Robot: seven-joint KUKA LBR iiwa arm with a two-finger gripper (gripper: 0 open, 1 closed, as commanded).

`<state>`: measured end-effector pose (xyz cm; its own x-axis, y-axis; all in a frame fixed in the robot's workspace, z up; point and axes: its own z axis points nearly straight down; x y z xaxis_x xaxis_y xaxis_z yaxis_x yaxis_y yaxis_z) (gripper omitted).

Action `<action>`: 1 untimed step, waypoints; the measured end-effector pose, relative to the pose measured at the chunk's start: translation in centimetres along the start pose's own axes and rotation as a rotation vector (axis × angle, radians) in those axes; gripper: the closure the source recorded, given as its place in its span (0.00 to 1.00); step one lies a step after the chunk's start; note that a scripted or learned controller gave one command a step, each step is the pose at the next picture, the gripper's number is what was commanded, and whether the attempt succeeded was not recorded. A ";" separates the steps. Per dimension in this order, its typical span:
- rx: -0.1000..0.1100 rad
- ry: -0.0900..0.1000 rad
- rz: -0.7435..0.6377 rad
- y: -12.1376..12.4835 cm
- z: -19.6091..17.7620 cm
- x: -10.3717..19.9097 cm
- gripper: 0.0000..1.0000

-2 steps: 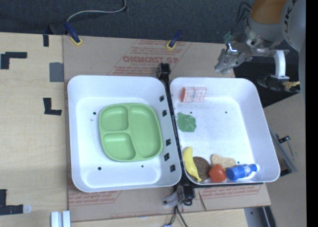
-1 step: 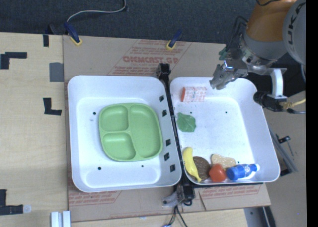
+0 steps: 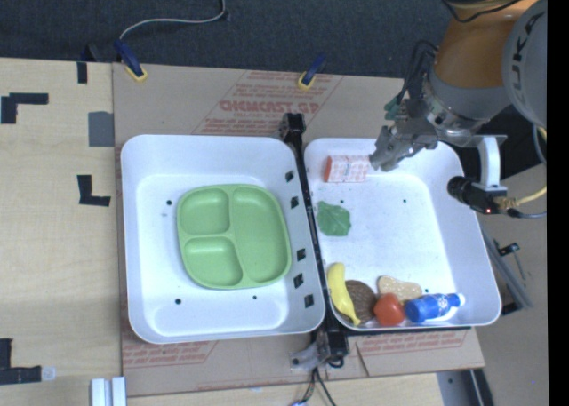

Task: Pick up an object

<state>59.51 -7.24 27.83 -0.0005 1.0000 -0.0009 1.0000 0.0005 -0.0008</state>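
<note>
Red-and-white small packet lies just beside my hand, whose opening I cannot tell; against the wall, it may slip away

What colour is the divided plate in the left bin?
Light green. The plate shows best in the camera view, lying flat in the left bin.

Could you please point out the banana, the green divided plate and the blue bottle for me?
banana point(image 3: 339, 292): camera view, middle of its curved body.
green divided plate point(image 3: 235, 235): camera view, central ridge.
blue bottle point(image 3: 430, 307): camera view, its body.
</note>
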 end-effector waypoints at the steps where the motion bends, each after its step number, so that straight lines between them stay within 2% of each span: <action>1: 0.000 0.001 -0.001 -3.3 -0.2 1.9 1.00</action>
<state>56.23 -5.30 27.98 -0.0016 1.0000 -0.0003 1.0000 0.0016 -0.0010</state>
